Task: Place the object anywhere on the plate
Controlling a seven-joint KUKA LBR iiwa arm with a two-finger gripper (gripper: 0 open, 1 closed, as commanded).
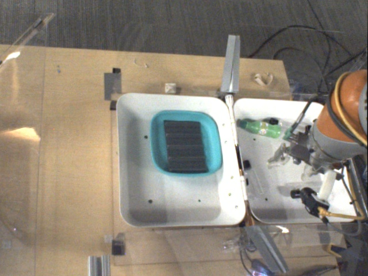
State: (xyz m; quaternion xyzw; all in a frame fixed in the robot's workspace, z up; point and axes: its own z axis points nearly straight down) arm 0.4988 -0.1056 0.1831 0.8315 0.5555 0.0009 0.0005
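Camera view: The bench (69,154) carries two shallow white bins side by side. The left bin (138,206) contains a turquoise plate (214,140) of rounded-square form, with a dark ribbed insert (185,147) lying at its centre. The right bin (270,209) contains a green bottle (261,127), lying on its side near the bin's far edge, close to the divider between the bins. The bottle is well apart from the plate. The arm (345,119) enters from the right, over the right bin. The gripper (287,153) is positioned just beside the bottle, toward the near side. Finger spacing cannot be determined; nothing is visibly held between the fingers.
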